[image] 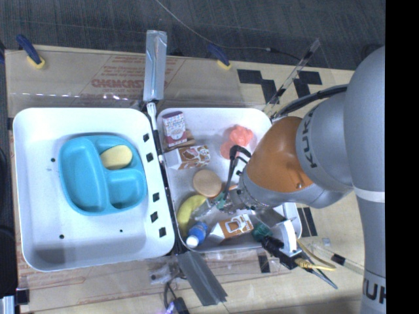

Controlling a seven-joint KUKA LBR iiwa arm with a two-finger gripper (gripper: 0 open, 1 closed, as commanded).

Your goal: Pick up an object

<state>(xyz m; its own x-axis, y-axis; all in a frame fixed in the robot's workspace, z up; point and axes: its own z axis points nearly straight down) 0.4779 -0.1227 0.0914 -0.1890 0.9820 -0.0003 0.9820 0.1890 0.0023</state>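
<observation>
Bench with 2 bins [39, 175]: blue tray [98, 175], yellow lump [116, 156] inside.

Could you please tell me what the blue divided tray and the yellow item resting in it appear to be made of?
The blue tray looks like moulded plastic: uniform colour, rounded compartments, soft sheen. The yellow item seems matte, perhaps foam or soft plastic; its smooth, dull surface leaves this open.

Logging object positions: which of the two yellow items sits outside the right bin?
The pale yellow item resting in the blue tray in the left bin. The other yellow piece lies in the right bin.
</observation>
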